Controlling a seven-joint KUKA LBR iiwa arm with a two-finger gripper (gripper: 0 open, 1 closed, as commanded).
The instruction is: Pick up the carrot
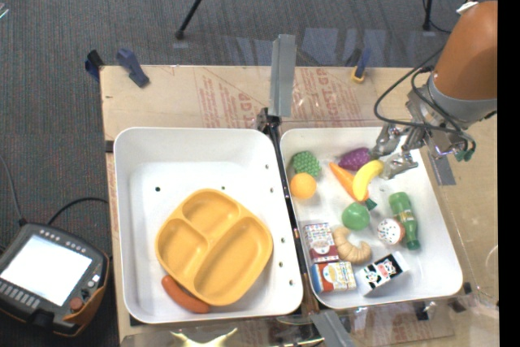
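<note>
Camera view, looking down at a slant on a table (203, 97) with two white bins side by side. Your carrot (342, 179) lies in the right bin (451, 252), toward its upper middle: a short orange wedge, wide end up and left, narrowing down and right. A yellow banana (366, 177) lies across its lower end and hides the tip, so you cannot see its full length. A purple piece (355, 158) sits just above it, a bumpy green ball (305, 164) and an orange ball (303, 186) to its left, and a smooth green ball (355, 216) below.

The claw (398, 152) hangs at the bin's upper right, near the banana's top end and apart from the carrot. Its metal fingers (383, 144) stand somewhat spread with nothing between them, though cables and brackets crowd the wrist and blur their outline. The arm (467, 61) is cut off at the right edge.

Lower in the same bin you have a green bottle (404, 217), a speckled white ball (390, 232), a tan croissant (348, 243) and three small cartons (333, 276) whose labels are too small to read.

The left bin (134, 166) holds a yellow divided plate (214, 245). A reddish sausage (185, 297) pokes out from under the plate's lower left edge, partly hidden. A handheld screen (49, 276) sits on the floor at lower left, cut by the edge.
</note>
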